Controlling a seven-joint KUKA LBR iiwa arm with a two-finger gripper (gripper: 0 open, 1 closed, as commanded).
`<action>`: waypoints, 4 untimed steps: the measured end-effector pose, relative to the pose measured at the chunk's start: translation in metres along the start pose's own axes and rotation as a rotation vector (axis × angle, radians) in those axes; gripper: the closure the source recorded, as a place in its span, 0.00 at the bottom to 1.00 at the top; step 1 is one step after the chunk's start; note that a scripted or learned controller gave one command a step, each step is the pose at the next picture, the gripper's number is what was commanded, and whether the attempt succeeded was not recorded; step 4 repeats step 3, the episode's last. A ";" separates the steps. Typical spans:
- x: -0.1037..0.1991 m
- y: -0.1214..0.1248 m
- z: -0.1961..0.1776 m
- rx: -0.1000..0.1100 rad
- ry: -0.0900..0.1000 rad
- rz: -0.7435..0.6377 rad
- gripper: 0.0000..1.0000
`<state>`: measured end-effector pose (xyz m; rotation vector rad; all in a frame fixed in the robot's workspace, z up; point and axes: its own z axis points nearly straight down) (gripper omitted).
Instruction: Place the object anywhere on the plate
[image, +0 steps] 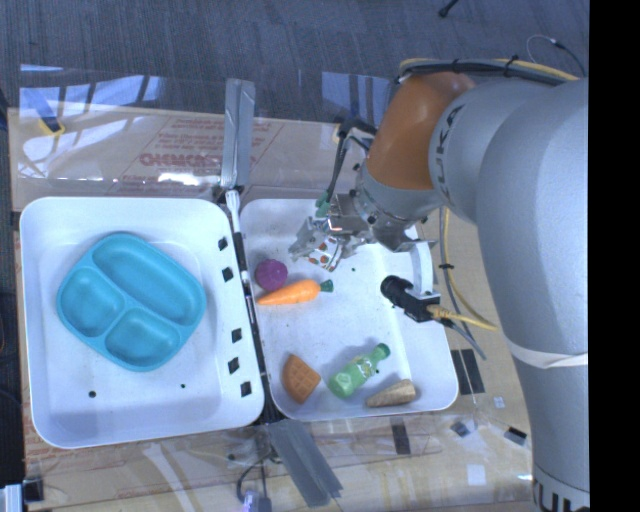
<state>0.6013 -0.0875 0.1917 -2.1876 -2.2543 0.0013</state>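
Two shallow white bins sit side by side on a bench with a dark floor beyond: the left bin (40, 400) bears a blue divided plate (130, 298), the right bin (440, 390) holds the loose toys. The gripper (322, 245) hangs low near the far edge of the right bin, and something small, white with red marks, sits at its tip; whether that is a held object or part of the tool is too blurred to call, and I cannot tell how the gripper is set.

Just below and to the left of the gripper lie a purple ball-like piece (270, 273) and a toy carrot (290, 292), the two nearly touching. Further toward the near rim, well apart from the gripper, are an orange wedge (299, 378), a green bottle (360, 371) and a tan cone (392, 394). The plate lies far to the gripper's left, across the divider (240, 300).

Which object the task means is not clear; the carrot and purple piece are nearest. The likely trouble: a descent between those two could knock one aside or catch both. The round piece could roll from a pinch. Anything carried must also clear the raised divider, or it could be struck loose short of the plate.
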 end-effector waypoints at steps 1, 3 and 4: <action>0.085 0.034 0.001 0.003 0.001 0.084 1.00; 0.167 0.007 0.001 0.006 0.000 0.181 0.00; 0.167 0.007 0.001 0.006 0.000 0.181 0.00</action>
